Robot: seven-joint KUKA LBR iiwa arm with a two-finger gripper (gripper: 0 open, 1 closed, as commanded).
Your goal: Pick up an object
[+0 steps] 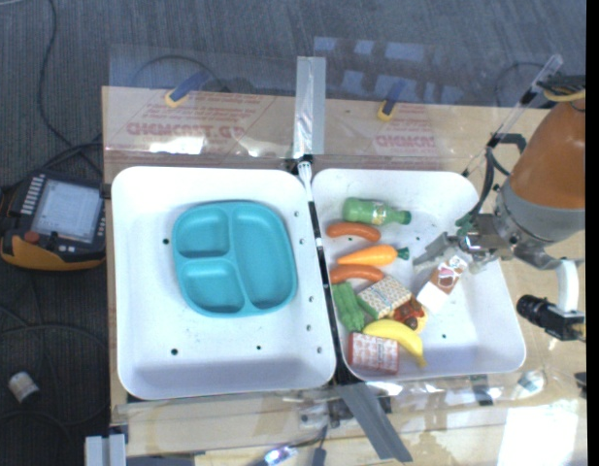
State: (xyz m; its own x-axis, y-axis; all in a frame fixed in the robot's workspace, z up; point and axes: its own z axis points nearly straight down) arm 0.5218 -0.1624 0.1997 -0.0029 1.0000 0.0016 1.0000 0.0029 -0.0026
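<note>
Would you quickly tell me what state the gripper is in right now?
Gripper: over the right bin, at a small white and red carton; whether it is open, shut or holding the carton cannot be told.

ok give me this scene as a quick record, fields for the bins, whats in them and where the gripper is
left bin: holds a teal divided plate
right bin: toy food crowded along its left side
items: green bottle, sausage, carrot, banana, red packet, small white and red carton
arm: reaches in from the right, over the right bin
gripper: low over the right bin, just above the carton
grasp: cannot tell
</note>
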